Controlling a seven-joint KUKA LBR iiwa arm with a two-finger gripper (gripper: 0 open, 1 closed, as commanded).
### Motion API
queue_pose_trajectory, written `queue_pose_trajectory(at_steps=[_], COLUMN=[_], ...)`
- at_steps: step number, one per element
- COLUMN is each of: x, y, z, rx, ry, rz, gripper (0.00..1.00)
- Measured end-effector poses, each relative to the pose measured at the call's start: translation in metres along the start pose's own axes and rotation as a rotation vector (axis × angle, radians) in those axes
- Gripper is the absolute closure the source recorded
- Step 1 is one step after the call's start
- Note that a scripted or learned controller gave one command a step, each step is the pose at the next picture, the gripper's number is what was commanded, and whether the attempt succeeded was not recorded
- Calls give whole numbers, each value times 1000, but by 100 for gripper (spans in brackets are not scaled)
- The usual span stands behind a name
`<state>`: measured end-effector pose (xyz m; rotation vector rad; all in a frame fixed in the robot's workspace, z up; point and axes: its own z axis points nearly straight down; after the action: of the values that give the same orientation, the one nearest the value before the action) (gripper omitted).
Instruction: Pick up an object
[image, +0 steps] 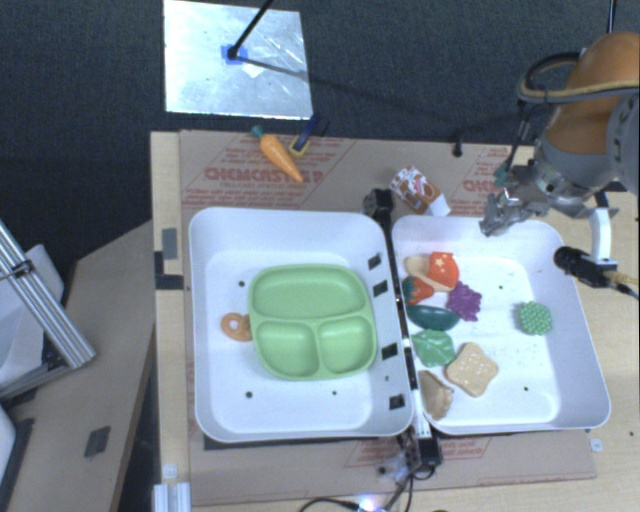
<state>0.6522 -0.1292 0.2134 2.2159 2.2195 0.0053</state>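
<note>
Camera view shows the gripper poised above the right bin's far rim, apart from the toy food, presumably before descending; whether it is open cannot be told.

A robotics test laboratory is indicated by two shallow white plastic bins set side by side on a red-printed brown cardboard sheet, a silver aluminium extrusion frame, a grey-and-orange industrial robot arm and small plastic toy foods lying in one bin.
</note>
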Motion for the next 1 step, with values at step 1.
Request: queue_pose_trajectory(at_steps=[1], x=[0], y=[1], z=[-12], rx=[2], ry=[1], rz=[-3], gripper=[100])
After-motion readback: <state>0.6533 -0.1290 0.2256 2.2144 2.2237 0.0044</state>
